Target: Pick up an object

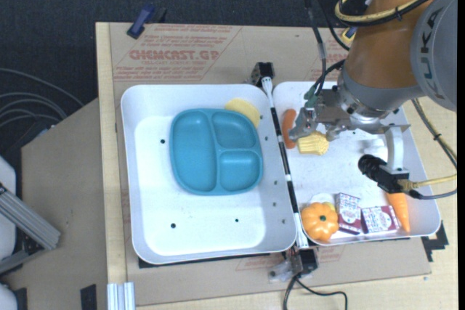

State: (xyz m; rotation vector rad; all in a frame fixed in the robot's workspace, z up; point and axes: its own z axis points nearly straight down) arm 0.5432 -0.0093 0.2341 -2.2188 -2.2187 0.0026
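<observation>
Camera view: looks down on both bins.
Corn piece (312,146): yellow, in the right bin (418,156), near its left wall, beside an orange hot dog (289,127).
Hand (314,128): just above the corn; fingers' state cannot be told.
Left bin (145,178): holds a blue divided plate (215,151).
Right bin front: small pumpkin (320,221), packets (362,215), carrot (400,210).

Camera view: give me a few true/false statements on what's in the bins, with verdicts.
1. The blue plate lies in the left bin. True.
2. The small pumpkin sits in the left bin. False: it is in the right bin, near its front edge.
3. The gripper is over the right bin, by the piece of corn. True.
4. The carrot rests on the blue plate. False: it lies in the right bin, beside the packets.
</observation>
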